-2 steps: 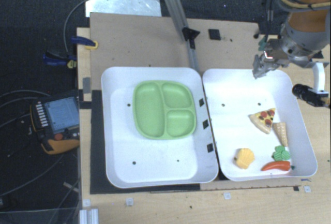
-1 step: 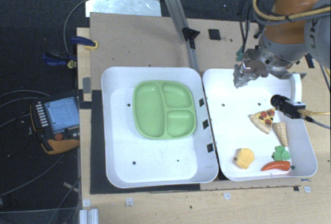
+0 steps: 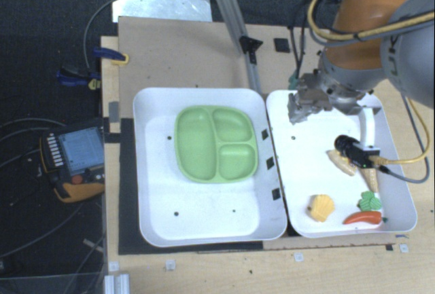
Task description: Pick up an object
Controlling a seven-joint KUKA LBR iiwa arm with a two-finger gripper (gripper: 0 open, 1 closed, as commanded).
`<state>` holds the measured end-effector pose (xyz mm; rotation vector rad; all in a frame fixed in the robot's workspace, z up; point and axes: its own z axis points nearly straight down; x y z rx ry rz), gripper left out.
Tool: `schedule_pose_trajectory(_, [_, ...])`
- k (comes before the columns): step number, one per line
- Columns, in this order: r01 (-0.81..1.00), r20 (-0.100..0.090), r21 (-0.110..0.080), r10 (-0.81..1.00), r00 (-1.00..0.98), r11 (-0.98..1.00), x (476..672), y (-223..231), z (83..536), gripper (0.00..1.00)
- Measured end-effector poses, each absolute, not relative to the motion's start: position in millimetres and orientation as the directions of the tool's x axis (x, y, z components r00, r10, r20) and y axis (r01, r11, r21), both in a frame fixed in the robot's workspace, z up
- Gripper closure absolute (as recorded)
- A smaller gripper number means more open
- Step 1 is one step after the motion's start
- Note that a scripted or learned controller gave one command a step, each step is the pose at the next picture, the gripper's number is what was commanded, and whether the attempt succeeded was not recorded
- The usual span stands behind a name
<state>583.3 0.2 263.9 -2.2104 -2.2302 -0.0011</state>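
Note:
My gripper (image 3: 301, 108) hangs over the back left part of the right bin (image 3: 299, 170), under the grey arm with its orange band. In the front of that bin lie a yellow lumpy toy (image 3: 320, 207), a red pepper-like toy (image 3: 362, 218) with a green leafy piece (image 3: 370, 201) above it, and a pale tan piece (image 3: 340, 163) beside a tan cone shape (image 3: 370, 180). The gripper is well apart from all of them, up and to the left. Nothing shows in its grasp.
The left bin (image 3: 156, 204) holds a green divided plate (image 3: 216, 143) in its back half. A grey pole (image 3: 231, 11) slants down to the gap between the bins. A handheld controller (image 3: 73, 157) and cables lie off the bench at left.

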Motion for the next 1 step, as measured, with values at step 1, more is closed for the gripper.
schedule_pose_trajectory(1, [1.0, 0.002, -0.001, 1.0, -0.009, 0.009, 564.7, 42.3, 257.5, 1.0])
